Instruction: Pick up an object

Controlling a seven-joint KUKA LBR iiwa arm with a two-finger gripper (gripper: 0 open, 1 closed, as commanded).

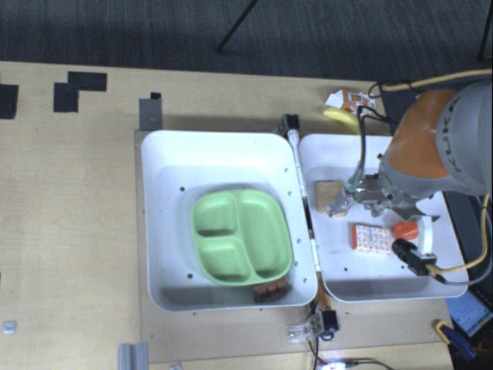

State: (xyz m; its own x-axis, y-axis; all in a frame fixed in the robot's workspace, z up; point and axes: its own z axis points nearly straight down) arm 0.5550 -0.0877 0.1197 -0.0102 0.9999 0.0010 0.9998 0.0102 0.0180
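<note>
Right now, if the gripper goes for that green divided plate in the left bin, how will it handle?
The green plate looks like stiff moulded plastic, probably light. It lies flat, so rolling seems unlikely. Its low rounded rim may slip from fingers.

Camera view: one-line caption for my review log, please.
KUKA arm's tool low in the right bin beside a tan block; green divided plate in the left bin.

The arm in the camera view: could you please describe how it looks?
The arm is bulky and rounded, grey with an orange band above the wrist. A yellow cable and thin dark wires run along it, and the gripper is a small metallic piece.
</note>
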